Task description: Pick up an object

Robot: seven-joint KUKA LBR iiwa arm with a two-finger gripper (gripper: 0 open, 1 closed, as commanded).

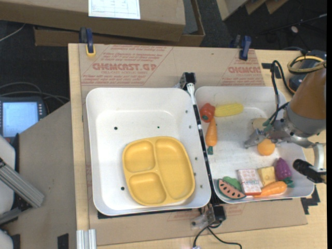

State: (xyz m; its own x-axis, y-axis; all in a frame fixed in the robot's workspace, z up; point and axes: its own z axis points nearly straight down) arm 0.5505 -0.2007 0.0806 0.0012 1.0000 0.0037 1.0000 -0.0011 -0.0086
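Robot arm reaches into the right white plastic bin (228,95).
Its metal gripper (258,137), open, is just beside the small round orange ball (266,147). The ball could roll away if bumped.

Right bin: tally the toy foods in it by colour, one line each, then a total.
In the right bin:
Orange: 3 (carrot, ball, carrot)
Yellow: 2 (corn, block)
Red: 1 (pepper)
Purple: 1 (grapes)
Pink and white: 1 (box)
Red and green: 1 (watermelon slice)
Total: 9
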